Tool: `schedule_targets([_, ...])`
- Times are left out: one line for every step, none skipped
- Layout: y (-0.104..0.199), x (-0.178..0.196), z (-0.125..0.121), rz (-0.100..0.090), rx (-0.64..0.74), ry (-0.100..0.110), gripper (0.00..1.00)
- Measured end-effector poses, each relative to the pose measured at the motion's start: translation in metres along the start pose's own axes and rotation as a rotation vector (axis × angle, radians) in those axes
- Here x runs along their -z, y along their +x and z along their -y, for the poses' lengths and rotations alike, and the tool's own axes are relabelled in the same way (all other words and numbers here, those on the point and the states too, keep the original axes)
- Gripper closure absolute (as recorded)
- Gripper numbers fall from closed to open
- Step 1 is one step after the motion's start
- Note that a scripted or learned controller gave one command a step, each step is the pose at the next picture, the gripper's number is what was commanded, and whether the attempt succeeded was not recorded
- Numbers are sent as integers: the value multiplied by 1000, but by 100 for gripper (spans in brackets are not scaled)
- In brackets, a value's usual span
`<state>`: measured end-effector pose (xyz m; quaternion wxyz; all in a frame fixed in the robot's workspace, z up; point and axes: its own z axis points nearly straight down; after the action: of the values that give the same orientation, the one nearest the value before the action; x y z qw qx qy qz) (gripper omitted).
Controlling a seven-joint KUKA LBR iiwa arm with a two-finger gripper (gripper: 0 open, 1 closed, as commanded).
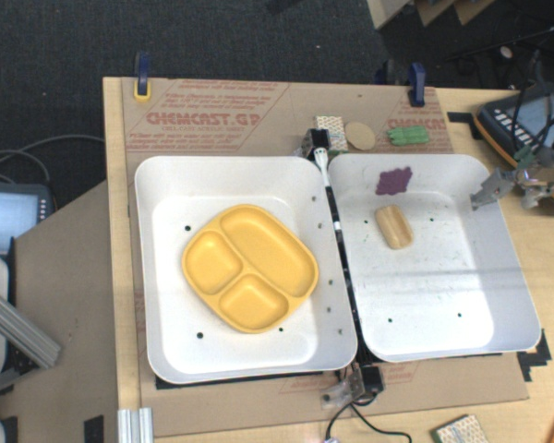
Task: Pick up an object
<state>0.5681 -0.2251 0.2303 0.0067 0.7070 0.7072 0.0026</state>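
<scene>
In the right bin (pixel 462 317), near its far left part, a tan bread-roll-shaped object (pixel 393 226) lies on the floor. A small purple object (pixel 393 181) rests just behind it, close to the back wall. The left bin (pixel 157 247) holds a yellow divided plate (pixel 249 268) with three compartments, sitting in its middle. My gripper (pixel 495 188) is at the right bin's far right rim, well to the right of the roll and the purple piece, with nothing seen in it.
Behind the bins, on the brown board, lie a green object (pixel 408 137), a round tan disc (pixel 360 136) and a small patterned tag (pixel 328 125). Blue clamps (pixel 143 77) grip the board's back edge. Cables and gear crowd the right edge.
</scene>
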Motion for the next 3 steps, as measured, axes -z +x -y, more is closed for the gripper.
schedule_targets([2, -90, 40, -9, -3, 22, 0])
schedule_targets([88, -147, -35, -6, 8, 7, 0])
schedule_targets([84, -129, -36, -6, 1, -5, 100])
